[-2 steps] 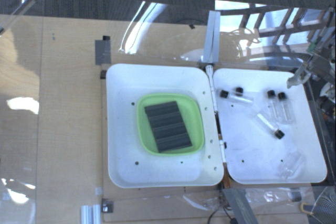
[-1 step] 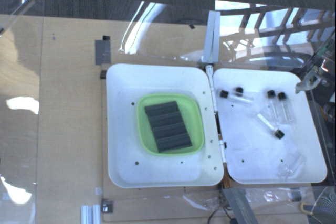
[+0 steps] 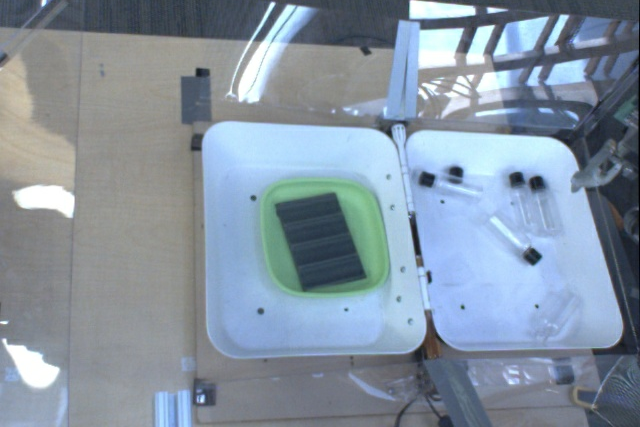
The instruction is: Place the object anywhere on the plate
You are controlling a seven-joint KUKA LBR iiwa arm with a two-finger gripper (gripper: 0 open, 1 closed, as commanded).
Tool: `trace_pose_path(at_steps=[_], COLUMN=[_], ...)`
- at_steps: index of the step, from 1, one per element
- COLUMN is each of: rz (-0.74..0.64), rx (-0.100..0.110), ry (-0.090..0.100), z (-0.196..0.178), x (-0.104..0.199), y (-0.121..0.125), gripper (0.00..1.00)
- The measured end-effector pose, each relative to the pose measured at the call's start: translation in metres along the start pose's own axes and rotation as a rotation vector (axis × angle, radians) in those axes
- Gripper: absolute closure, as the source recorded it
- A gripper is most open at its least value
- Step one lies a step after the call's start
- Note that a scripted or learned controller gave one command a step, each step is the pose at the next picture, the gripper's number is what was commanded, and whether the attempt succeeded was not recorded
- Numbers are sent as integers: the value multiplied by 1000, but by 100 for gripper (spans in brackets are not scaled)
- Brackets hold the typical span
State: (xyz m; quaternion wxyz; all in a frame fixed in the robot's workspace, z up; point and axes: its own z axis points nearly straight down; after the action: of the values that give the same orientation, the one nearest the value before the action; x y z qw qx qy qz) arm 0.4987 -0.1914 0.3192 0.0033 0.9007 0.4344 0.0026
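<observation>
Plate (image 3: 373, 227): green, in the left bin (image 3: 230, 315), centre, carrying a dark ribbed block (image 3: 319, 241).
Vials (image 3: 528, 213): clear, black-capped, scattered across the right bin (image 3: 600, 315).
Hand (image 3: 600, 167): at the right bin's far right edge; state cannot be told.
Advice: take one vial squarely across its body; release low on bare plate rim.
</observation>
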Motion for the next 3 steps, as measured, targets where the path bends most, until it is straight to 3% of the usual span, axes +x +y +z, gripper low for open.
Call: trace_pose_path(at_steps=[1, 2, 3], rz=[50, 76, 198], rx=[5, 5, 2], ry=[0, -1, 1], z=[53, 63, 48], x=[8, -11, 21], y=[-8, -5, -29], gripper=[0, 0, 0])
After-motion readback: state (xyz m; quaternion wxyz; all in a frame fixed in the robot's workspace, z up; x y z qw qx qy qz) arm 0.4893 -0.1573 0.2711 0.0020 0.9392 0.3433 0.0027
